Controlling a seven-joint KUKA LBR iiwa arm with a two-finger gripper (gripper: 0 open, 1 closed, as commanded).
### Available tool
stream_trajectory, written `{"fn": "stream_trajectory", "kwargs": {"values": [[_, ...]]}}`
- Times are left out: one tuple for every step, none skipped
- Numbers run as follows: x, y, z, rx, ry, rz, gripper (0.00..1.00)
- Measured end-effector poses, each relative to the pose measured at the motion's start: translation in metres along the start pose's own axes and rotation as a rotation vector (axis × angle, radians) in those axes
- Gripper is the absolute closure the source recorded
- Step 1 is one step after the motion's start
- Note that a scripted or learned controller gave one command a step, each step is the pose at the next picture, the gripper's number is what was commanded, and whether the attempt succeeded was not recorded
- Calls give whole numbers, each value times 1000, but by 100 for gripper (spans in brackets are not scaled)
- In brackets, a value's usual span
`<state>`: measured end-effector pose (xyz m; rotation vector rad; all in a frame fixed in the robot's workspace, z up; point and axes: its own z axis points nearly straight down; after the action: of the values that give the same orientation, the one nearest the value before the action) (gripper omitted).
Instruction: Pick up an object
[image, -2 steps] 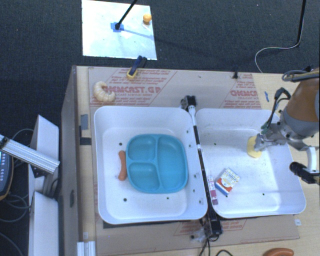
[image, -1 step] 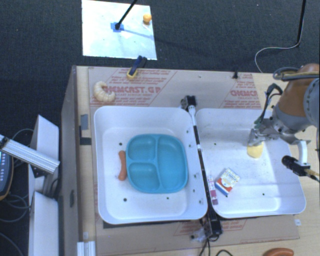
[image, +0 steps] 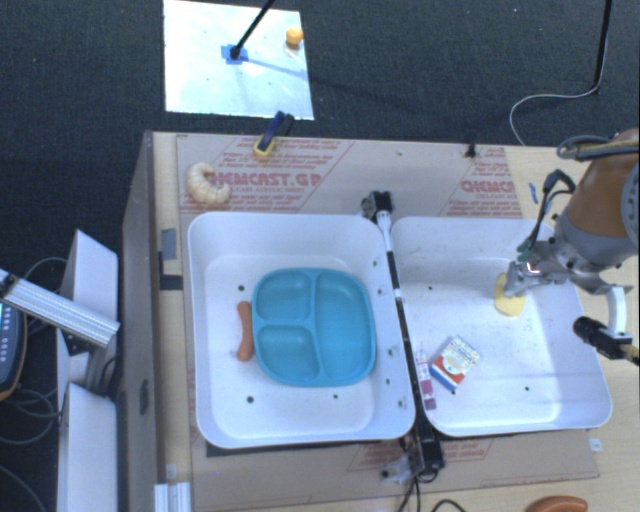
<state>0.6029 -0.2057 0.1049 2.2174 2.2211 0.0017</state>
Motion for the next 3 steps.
{"fn": "stream_trajectory", "kwargs": {"values": [[-1,12,20,-1,0,-2,100],[-1,-23,19,0,0,0,100],[4,-49,-5,2,1,0,100]]}}
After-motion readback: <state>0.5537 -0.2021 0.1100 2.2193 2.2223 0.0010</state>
